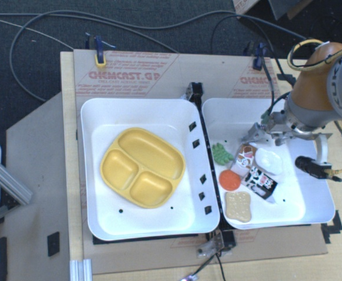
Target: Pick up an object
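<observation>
The small objects lie clustered just below the hand [263, 130]: a white lump [270, 160], a red disc [230, 180], a green piece [221, 154] and a tan slice [238, 206], gathered for easy reach. Whether the hand is spread or closed, I cannot tell. Far beyond, the yellow tray [141, 167] lies alone in the other bin [92, 157].

Light: bright, even, from overhead.
Glare: white bins [95, 157] nearly washed out.
Shadows: soft, short beside the yellow tray [142, 167].
Focus: slightly soft throughout; far floor dim.
</observation>
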`<action>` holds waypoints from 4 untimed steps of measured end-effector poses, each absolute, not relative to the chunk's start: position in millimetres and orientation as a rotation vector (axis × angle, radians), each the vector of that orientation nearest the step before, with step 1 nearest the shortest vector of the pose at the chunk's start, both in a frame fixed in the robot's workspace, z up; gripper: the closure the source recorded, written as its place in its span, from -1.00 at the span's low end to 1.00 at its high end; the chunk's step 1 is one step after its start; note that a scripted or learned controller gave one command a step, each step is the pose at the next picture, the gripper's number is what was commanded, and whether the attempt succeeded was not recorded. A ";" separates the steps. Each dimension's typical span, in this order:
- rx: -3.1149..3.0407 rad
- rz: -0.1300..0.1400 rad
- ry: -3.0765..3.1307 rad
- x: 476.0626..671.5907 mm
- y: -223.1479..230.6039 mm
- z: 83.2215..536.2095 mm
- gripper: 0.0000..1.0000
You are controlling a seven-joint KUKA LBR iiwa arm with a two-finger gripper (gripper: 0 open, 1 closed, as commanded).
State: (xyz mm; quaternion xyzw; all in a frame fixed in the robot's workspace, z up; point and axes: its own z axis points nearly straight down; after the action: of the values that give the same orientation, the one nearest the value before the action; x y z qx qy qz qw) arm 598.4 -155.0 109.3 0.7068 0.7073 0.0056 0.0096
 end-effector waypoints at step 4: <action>2.218 0.003 2.221 618.7 -152.9 254.6 1.00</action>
State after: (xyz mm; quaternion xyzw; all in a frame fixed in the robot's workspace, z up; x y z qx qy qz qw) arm 618.7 -152.9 254.6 0.7066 0.7076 0.0011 0.0015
